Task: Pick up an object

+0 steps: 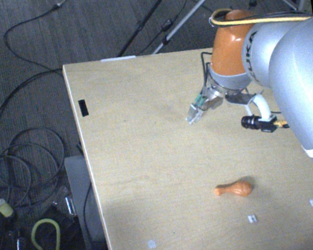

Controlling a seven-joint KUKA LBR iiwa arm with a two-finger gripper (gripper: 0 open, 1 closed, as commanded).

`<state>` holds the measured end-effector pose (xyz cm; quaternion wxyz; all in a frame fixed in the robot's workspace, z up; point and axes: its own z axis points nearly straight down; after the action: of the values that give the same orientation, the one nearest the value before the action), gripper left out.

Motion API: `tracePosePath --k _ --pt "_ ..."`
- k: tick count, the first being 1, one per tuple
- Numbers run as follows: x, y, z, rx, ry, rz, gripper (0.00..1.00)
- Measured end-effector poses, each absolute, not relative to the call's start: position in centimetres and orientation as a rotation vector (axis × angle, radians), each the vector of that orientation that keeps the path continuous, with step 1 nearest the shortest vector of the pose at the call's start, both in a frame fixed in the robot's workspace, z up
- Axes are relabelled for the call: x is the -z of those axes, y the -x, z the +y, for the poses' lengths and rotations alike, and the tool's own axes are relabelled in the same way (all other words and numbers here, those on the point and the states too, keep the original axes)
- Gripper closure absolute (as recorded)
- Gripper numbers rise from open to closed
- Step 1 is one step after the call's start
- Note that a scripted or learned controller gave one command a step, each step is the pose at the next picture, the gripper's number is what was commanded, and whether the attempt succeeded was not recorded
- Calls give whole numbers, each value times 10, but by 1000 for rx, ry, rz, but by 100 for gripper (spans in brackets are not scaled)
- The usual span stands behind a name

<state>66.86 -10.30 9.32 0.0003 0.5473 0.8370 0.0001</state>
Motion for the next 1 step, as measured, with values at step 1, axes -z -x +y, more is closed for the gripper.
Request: tracePosePath --k 1 --pt "-93 -668 -103 0 -1719 2629 0"
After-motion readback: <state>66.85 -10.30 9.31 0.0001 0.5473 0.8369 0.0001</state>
